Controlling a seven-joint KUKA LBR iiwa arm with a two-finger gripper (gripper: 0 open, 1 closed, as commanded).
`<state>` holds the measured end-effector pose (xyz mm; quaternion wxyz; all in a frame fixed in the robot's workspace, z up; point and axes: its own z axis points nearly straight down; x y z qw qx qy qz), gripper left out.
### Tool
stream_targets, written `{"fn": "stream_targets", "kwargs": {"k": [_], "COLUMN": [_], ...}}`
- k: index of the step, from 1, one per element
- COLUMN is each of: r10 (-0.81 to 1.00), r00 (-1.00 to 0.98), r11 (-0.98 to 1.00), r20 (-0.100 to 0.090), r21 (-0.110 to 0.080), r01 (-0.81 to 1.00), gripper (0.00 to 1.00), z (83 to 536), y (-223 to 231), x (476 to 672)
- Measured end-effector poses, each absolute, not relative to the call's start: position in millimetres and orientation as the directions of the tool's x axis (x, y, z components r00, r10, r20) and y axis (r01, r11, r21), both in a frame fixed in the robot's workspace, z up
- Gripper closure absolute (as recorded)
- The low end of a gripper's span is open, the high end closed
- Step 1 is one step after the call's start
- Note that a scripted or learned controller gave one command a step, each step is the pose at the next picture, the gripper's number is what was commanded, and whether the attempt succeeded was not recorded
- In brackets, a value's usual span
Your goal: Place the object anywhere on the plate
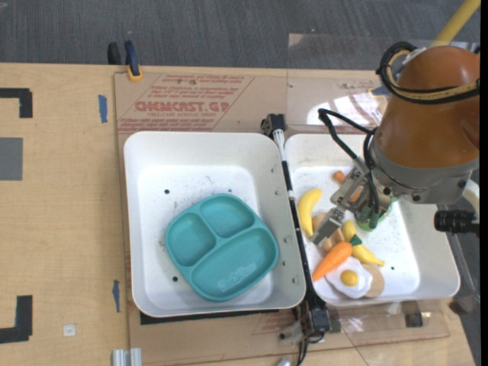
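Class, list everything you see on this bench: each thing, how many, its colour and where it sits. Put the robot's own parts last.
Bins: two, white, side by side on the bench.
Plate: one, teal, three compartments, in the left bin.
Banana: one, yellow, right bin, near the divider.
Carrot: one, orange, right bin, front.
Fried egg: one, white with yellow yolk, right bin, front.
Clamp: one, blue and yellow, behind the left bin.
Arm: one, grey with orange band, over the right bin.
Gripper: one, above the toys.

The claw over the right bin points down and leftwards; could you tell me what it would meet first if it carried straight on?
Probably the carrot just below the claw, though depth is hard to judge from this slant.
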<state>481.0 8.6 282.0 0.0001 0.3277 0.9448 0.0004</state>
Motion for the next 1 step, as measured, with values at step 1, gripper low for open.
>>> {"fn": "stream_targets", "kwargs": {"k": [1], "r10": [0.619], "r00": [-0.785], "r11": [0.785], "r20": [0.0], "r21": [0.001], "r01": [0.619], "gripper": [0.0], "z": [282.0], "y": [8.6], "x": [481.0]}}
